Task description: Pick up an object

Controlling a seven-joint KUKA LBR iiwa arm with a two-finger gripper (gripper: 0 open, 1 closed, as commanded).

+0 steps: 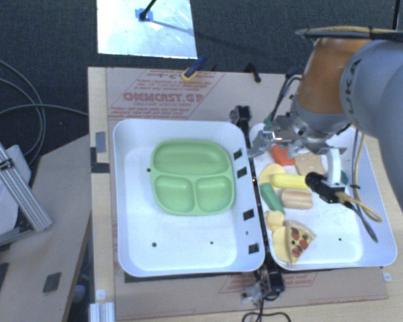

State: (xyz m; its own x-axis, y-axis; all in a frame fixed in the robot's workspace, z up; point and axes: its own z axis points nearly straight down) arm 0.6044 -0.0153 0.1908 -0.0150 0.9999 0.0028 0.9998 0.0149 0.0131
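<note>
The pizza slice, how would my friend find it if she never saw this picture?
Start at the right white bin, the one crowded with toy food beside the bin that holds the green tray. Go to its near left corner, below the yellow corn. The pizza slice lies there: the only triangle, pale yellow with red and dark dots.

Bulky grey arm with an orange band and dark lettering.

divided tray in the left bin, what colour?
Light green; the divided tray shows plainly in the camera view, lying in the left bin.
</note>
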